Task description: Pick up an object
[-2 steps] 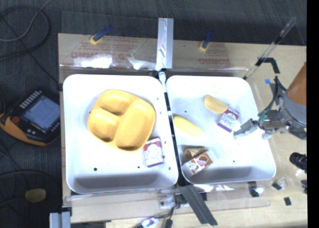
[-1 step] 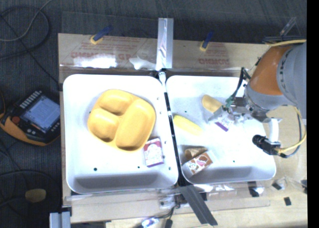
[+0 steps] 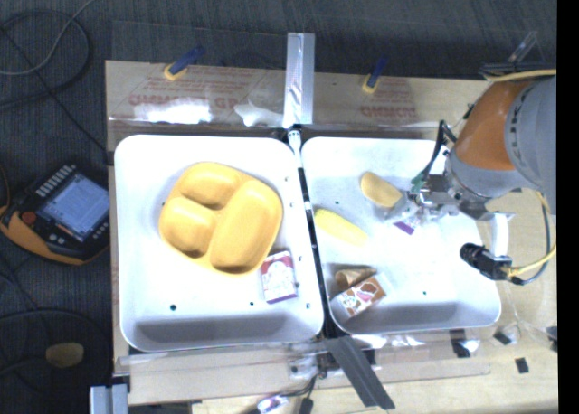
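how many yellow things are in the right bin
2. A rounded yellow piece lies near the back of the right bin, just left of the gripper. A longer pale yellow piece lies by the bin's left wall. The arm may hide more.

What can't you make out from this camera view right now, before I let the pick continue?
- End effector: fingers too small and cluttered against the arm's wrist to tell open or shut, or whether they touch the purple bit beside them.
- Small brown packet: print too small to read.
- Pink-and-white carton: label blurred; its upper edge lies by the yellow divided dish, contact unclear.
- Arm: cut off by the right edge.
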Action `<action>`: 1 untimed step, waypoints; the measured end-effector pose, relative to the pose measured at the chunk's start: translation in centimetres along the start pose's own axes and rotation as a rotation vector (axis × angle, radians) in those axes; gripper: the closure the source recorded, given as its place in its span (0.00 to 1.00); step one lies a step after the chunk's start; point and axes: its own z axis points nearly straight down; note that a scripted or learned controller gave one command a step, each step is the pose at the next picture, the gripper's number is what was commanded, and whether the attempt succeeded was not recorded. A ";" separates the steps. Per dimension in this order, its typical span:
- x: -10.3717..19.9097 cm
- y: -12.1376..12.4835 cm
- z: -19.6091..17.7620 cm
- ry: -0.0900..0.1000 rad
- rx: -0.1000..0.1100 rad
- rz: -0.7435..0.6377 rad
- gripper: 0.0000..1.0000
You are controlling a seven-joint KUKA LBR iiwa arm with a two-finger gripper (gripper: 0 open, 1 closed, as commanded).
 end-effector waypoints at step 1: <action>2.7 3.2 -1.8 0.003 0.007 -0.065 1.00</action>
